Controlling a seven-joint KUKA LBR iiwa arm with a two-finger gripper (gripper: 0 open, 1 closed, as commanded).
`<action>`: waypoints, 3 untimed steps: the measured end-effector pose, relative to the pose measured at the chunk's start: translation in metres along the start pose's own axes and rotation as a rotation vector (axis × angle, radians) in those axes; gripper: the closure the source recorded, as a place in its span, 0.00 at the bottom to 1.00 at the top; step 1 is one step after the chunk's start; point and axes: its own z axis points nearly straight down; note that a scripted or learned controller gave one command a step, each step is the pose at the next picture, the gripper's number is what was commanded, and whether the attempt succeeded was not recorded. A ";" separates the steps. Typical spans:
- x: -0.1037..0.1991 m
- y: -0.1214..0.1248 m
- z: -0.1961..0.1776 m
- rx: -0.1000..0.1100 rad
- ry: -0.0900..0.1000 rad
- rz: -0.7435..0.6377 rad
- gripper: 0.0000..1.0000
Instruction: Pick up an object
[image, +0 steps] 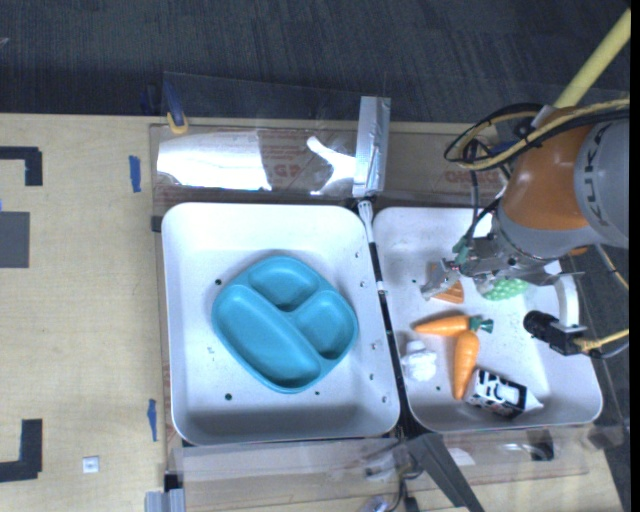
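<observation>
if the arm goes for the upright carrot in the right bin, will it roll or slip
The carrot is tapered and rounded, so it may roll if nudged. Its smooth, glossy skin suggests hard plastic: probably stiff, light, somewhat slippery.

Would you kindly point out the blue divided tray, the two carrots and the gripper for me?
Blue divided tray (285, 322): camera view, on its central ridge.
Lying carrot (443, 325): camera view, on its orange body.
Upright carrot (464, 362): camera view, mid-body.
Gripper (470, 268): camera view, at its fingertips.
</observation>
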 end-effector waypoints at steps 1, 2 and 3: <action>-0.004 -0.038 0.049 -0.018 -0.001 -0.071 0.00; -0.003 -0.036 0.037 -0.024 0.000 -0.071 1.00; -0.003 -0.036 0.038 -0.022 0.000 -0.071 0.00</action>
